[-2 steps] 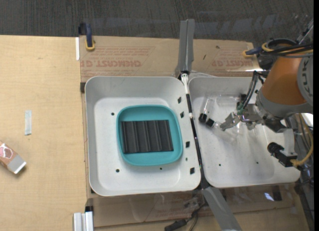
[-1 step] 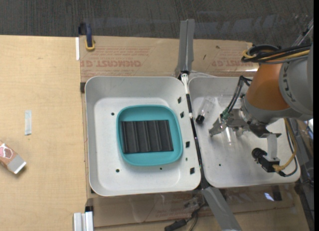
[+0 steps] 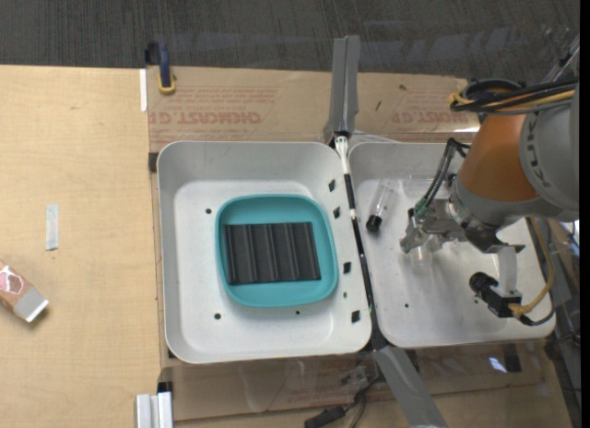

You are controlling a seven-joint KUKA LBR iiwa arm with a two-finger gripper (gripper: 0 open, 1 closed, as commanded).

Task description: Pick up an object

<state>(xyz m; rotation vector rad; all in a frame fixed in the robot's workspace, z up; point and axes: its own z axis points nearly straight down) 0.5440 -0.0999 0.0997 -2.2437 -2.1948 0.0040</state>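
A small clear tube with a dark cap lay in the right bin, near its left wall, slanting with the cap toward the lower end. It looked light and stiff, probably smooth plastic that would roll or slip; the surest hold seemed to be across its narrow width at mid-length, jaws square to its axis. The gripper hung just to the right of it, low over the bin floor, apart from the tube; whether it was open or closed could not be told. In the left bin sat a teal tray with a dark ribbed insert, broad, rigid and harder to grasp.
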